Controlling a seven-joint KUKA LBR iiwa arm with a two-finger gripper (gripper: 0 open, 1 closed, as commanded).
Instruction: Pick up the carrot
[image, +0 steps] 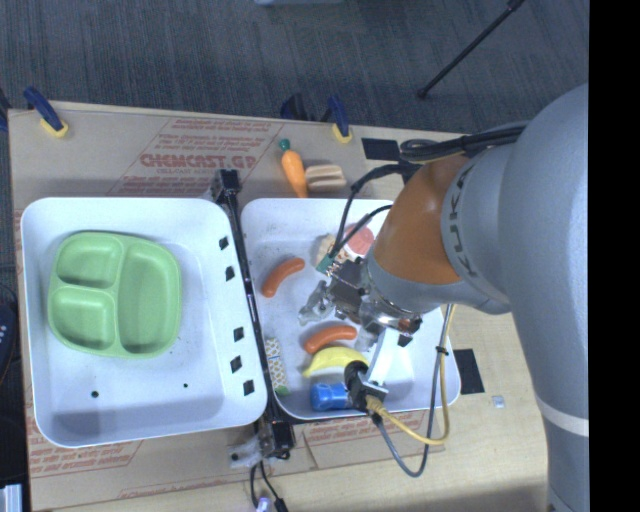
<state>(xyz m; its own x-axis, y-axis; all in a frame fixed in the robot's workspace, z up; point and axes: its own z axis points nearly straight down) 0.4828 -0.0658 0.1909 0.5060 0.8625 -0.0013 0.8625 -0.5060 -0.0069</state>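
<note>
blue block (329, 397): front of the right bin (262, 300), banana (335, 361) just behind it
gripper (318, 302): low over the bin's middle, can't tell how the jaws stand
carrot (293, 172): outside, behind the bin's far rim, on the bench beside a tan block (325, 179)

Orange carrot (293, 172) with a green tip, on a tan cardboard worktop (150, 150) with red lettering. Two white bins (130, 415). Pale green divided plate (115, 293). Orange-red sausage (282, 276), another orange piece (328, 338), yellow banana (333, 363), blue block (328, 397). Beige block (324, 179). Blue clamps (45, 110). Grey arm (540, 220) with orange band (425, 235). Yellow cable (420, 435).
</note>
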